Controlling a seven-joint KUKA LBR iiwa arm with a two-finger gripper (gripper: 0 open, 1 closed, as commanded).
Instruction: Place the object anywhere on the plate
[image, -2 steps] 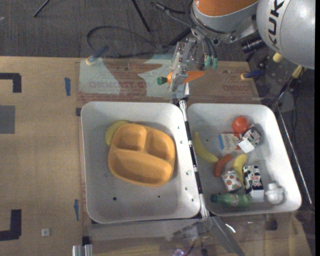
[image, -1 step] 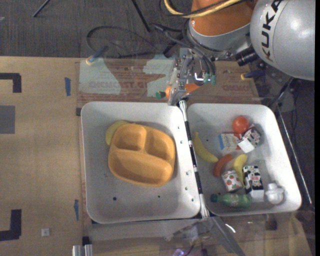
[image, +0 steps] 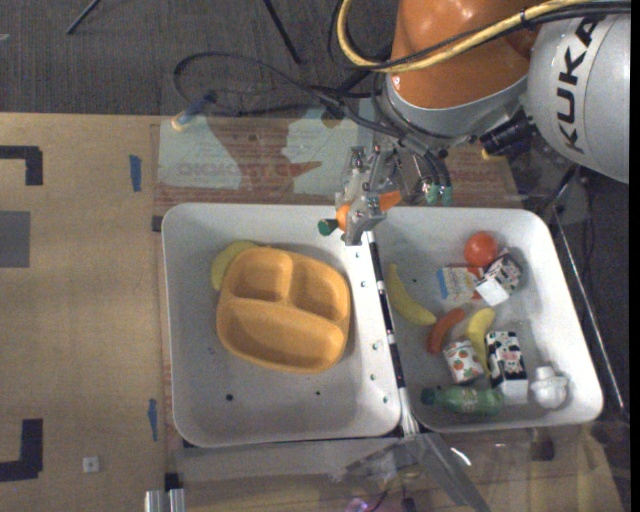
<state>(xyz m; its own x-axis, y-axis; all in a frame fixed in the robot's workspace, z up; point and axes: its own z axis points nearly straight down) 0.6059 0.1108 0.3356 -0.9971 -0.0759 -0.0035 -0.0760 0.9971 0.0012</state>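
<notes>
- My jaws: I cannot tell whether they are apart or together. My gripper (image: 358, 222) hangs over the far rim, where the two bins meet.
- A small orange-and-green object (image: 340, 219) sits right at my gripper's left side. Whether it is clamped I cannot tell. It is clear of the plate, above the left bin's (image: 190, 330) far right corner.
- Nearest in the right bin (image: 570, 300), a green bottle (image: 462, 400) lies on its side along the front wall, with a white piece (image: 548, 385) to its right.
- Just behind them stand a black-and-white carton (image: 507, 355) and a small orange-printed carton (image: 460, 361).
- The orange plate (image: 285, 310), with three compartments, fills the middle of the left bin. Nothing lies on it.
- A yellow banana (image: 408, 295) lies near the right bin's left wall.
- A yellow piece (image: 227, 262) pokes out from behind the plate's far left edge.
- Farthest back in the right bin is a red-orange ball (image: 481, 247).
</notes>
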